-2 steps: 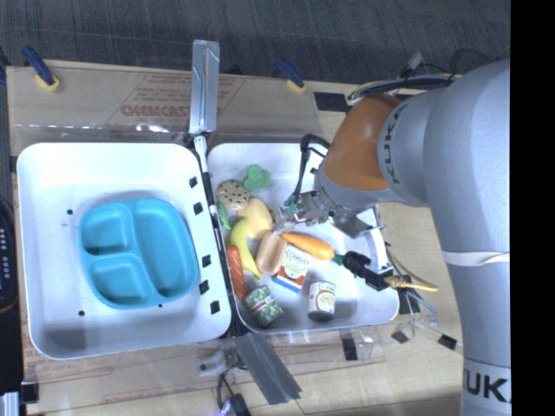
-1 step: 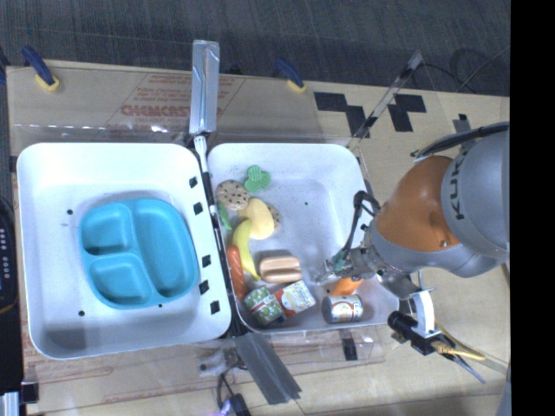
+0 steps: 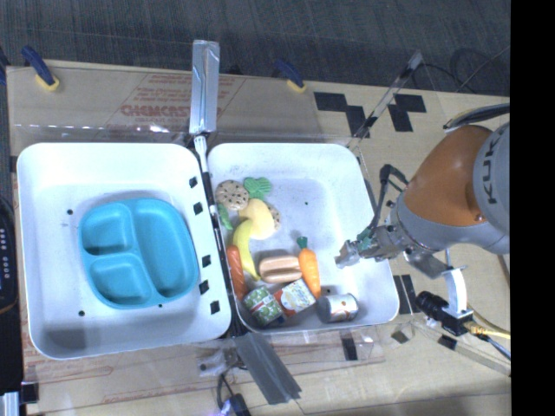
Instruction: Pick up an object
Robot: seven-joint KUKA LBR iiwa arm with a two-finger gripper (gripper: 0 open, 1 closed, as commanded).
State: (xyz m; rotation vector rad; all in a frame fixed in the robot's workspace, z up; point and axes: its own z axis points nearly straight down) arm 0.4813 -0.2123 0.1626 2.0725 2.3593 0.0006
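Note:
My gripper hangs low over the right bin, near its right wall, just right of the carrot. Nothing shows between its fingers. Toy food lies along the bin's left and front sides: a cookie, a green leafy piece, a banana, a hot dog bun, a red-orange sausage, two small green-and-red packets and a silver can on its side at the front right.
The left bin holds a blue divided tray. A metal divider post stands between the bins at the back. The arm's orange band and cables sit right of the right bin.

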